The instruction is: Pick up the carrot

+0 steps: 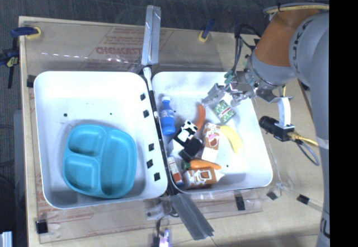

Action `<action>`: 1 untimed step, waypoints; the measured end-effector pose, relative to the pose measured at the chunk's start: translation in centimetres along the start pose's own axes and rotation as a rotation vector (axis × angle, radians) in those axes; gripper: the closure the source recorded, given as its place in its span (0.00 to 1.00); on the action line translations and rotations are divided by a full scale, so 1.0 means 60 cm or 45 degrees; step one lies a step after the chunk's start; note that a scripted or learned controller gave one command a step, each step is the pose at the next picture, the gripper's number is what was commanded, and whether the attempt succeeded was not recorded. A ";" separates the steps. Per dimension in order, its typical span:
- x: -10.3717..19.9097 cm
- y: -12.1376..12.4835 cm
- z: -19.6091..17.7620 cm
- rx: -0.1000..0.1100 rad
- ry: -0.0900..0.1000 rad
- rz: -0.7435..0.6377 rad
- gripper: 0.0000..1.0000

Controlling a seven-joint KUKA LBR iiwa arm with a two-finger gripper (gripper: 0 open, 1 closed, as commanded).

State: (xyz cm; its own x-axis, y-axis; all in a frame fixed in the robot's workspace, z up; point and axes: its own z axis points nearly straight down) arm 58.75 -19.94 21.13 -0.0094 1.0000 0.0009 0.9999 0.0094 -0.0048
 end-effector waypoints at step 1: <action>0.026 -0.106 0.147 -0.018 -0.003 -0.007 0.00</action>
State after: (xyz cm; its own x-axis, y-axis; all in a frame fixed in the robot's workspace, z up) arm 52.35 -18.41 12.33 -0.0149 0.9999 -0.0015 0.9998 0.0149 0.0092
